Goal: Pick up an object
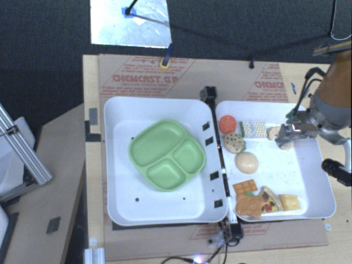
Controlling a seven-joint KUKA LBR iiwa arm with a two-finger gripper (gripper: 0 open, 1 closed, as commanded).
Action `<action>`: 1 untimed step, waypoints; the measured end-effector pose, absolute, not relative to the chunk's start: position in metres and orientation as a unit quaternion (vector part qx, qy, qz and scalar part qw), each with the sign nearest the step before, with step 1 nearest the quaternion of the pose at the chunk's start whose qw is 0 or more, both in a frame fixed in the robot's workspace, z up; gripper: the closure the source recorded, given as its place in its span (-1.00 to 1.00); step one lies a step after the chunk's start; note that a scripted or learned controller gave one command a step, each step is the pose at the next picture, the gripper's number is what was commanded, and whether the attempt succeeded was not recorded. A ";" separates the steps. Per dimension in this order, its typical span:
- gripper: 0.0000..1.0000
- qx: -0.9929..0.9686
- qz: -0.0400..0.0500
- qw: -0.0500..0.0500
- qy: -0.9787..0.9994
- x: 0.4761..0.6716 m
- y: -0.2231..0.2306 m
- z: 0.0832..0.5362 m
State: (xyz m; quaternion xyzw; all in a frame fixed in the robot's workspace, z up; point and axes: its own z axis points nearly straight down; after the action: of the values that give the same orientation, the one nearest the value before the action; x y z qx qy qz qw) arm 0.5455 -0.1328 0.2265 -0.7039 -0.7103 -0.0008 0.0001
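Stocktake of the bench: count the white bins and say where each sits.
2. The left bin holds the green divided plate. The right bin holds the toy food, with the gripper low over its far side.

Single fixed camera, sat high above bench point(181, 70), looked down at slant. Far edge of bench lay toward frame top, near edge toward bottom. Stood far enough back to take in both white bins whole: left bin point(118, 164) near frame centre, right bin point(313, 175) toward right side (dark floor showed beyond bench, top and left). Arm point(335, 92) entered from right edge, cut off by frame. No second view, so no shared area to note.
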 end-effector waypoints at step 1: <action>1.00 -0.703 -0.002 0.000 -0.711 0.547 -0.074 0.235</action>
State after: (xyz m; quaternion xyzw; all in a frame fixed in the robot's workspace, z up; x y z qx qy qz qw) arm 0.5466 -0.0738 0.2355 -0.7031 -0.7111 -0.0017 0.0001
